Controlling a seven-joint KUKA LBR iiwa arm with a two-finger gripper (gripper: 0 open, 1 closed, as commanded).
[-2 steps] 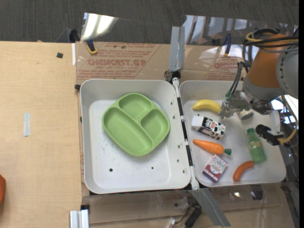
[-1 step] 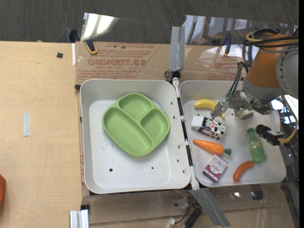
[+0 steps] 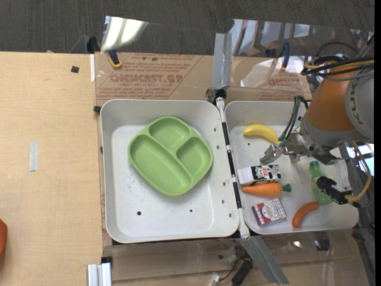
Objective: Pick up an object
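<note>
Plastic seemed to make up nearly everything I watched from my station: two shallow white bins with rounded corners sat side by side, the left bin [image 3: 119, 219] carrying a matte lime-green divided plate [image 3: 171, 154] with three smooth compartments, lying flat near its middle. Candidates for picking all lay in the right bin [image 3: 348, 222]. I saw a curved yellow banana [image 3: 262, 133] near the back, a small printed carton [image 3: 259, 173] in white, black and red below it, a glossy orange carrot [image 3: 262, 189] with a green tip just beside that carton, a pink-red packet [image 3: 269, 211] toward the front, a short bent orange-red piece [image 3: 304, 213], perhaps a chilli or sausage, and a green bottle-like object [image 3: 319, 185] with a dark cap along the right side. The grey arm with its orange band reached in from the right, and the metal gripper [image 3: 272, 154] hung over the space between banana and carton; I could not tell how far its pincer was parted, and I saw nothing clearly between its tips.
</note>
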